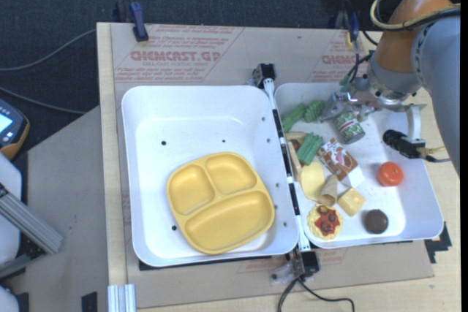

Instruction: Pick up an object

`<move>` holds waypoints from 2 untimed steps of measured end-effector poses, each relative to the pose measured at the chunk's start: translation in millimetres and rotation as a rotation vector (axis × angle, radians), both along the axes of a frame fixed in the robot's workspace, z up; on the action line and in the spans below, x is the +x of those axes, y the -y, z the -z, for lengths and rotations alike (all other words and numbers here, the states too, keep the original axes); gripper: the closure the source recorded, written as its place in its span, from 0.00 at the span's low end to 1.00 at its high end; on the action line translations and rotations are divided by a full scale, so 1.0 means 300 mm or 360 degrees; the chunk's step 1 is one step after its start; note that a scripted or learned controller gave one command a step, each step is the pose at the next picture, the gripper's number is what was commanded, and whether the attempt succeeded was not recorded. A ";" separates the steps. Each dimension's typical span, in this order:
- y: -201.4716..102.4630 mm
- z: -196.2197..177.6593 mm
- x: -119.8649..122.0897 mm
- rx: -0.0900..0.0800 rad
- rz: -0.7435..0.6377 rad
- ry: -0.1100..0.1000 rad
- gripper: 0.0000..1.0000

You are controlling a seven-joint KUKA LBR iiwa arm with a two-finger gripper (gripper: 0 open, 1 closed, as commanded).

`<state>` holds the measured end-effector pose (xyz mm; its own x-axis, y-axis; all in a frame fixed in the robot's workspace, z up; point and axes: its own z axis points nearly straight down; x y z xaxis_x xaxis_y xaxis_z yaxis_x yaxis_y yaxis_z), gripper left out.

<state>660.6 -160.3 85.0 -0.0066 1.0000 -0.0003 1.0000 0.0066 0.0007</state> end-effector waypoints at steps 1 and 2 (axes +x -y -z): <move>0.009 -0.038 -0.001 -0.0003 0.0006 0.0005 1.00; -0.073 -0.305 -0.135 0.0002 0.0009 0.0002 1.00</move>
<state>620.2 -138.4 176.4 -0.0011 1.0000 0.0008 1.0000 0.0011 0.0017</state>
